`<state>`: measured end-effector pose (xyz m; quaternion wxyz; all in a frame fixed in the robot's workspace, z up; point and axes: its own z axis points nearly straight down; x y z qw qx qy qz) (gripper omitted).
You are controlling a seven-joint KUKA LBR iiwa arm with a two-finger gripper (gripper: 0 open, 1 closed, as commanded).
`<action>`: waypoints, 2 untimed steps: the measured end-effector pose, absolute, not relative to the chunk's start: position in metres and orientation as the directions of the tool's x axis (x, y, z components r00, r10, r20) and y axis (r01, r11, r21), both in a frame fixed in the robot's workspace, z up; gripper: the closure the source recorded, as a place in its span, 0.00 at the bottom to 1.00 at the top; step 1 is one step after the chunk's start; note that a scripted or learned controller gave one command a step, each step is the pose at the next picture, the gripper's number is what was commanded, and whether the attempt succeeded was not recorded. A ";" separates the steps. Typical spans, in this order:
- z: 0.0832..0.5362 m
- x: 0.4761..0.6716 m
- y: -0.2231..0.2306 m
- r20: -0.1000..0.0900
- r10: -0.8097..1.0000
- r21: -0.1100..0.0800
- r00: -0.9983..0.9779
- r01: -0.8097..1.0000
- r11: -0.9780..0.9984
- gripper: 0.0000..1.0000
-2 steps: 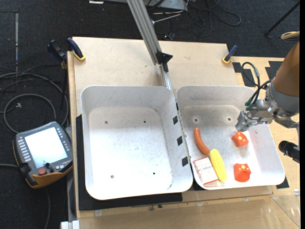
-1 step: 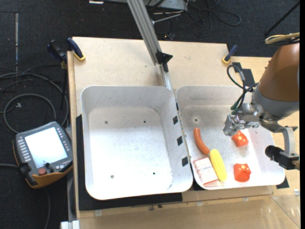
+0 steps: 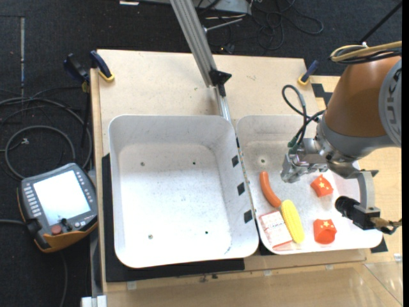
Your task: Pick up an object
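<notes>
**Arm over right bin, five items below**

I see the tabletop carrying two white bins. Left bin is the bigger one in view. Right bin holds everything: five items, all in its near half. The arm reaches in from the right and covers the bin's right side. Its hand hangs low over the bin's middle; I cannot tell whether it grips anything or how wide it is set.

Count: one yellow corn cob, lying partly on one white-and-red packet; one orange sausage just beside the corn's upper end; two red-orange pieces, one just right of the hand, one near the front rim.

Teach pendant sits off the tabletop, far left.
</notes>
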<state>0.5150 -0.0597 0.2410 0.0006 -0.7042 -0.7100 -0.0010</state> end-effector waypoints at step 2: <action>0.234 0.494 0.061 0.002 1.000 -0.002 -0.009 1.000 0.009 1.00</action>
